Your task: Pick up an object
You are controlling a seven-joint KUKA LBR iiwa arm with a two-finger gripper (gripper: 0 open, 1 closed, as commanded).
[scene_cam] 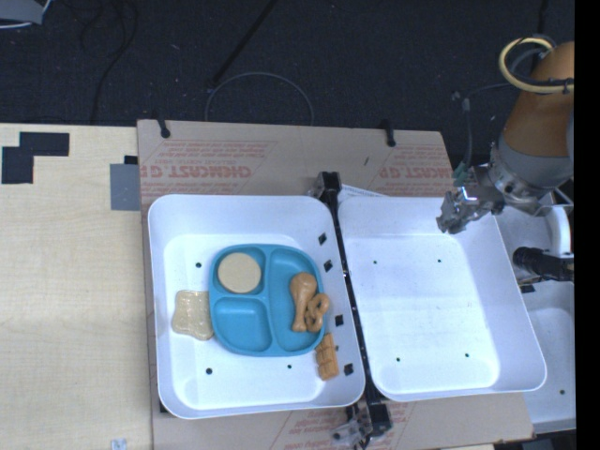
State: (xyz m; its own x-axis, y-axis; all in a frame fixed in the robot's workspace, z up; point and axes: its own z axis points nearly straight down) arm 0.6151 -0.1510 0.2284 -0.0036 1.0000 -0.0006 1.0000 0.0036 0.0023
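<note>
Near edge of counter: all candidate objects sit in the left bin — a tan piece against its right wall, a flat toast-like piece touching the blue tray, and on the tray a round disc and a drumstick-shaped piece. Farther back, gripper hangs over the right bin's far corner, well apart from them; cannot tell whether released or clenched. Risks: descending here grasps nothing; flat pieces hug surfaces, the wall could block a finger, and the tray might lift or slide.
</note>
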